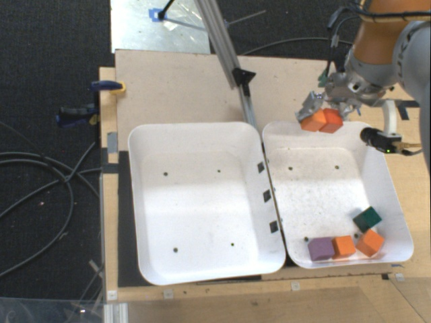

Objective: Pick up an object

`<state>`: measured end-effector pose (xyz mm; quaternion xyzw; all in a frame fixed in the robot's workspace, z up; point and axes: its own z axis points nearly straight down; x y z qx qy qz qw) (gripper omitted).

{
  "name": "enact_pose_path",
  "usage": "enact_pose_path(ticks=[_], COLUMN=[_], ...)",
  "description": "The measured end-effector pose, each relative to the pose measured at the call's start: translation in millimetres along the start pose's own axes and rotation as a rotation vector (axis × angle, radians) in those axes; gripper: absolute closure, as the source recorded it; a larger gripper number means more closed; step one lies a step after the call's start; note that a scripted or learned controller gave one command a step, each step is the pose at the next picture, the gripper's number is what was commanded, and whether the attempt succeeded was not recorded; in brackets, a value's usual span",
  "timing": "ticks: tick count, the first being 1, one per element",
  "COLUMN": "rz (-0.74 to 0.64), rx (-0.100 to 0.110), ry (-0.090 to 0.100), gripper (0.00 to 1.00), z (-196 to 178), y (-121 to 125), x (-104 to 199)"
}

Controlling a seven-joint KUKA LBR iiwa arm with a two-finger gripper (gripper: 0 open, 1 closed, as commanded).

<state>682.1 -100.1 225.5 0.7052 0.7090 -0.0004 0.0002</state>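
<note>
My gripper (pixel 323 115) hangs over the far rim of the right bin (pixel 316 180), shut on an orange block (pixel 322 121) that shows between its fingers, lifted above the bin floor. In the near right corner of that bin lie a dark green block (pixel 367 218), an orange block (pixel 370 243), a second orange block (pixel 344 246) and a purple block (pixel 321 248).
The left bin (pixel 195 200) stands beside the right one, with a row of black clips (pixel 267 195) along the shared rims. A slanted metal pole (pixel 219 32) crosses the bench behind the bins. A blue clamp (pixel 101 86) sits at the bench's left edge.
</note>
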Motion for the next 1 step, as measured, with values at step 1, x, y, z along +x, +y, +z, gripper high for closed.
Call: enact_pose_path(ticks=[1], rz=[-0.004], rx=[-0.001], ry=[-0.001], gripper=[1.0], z=[-10.8], y=[0.5], x=[0.1])
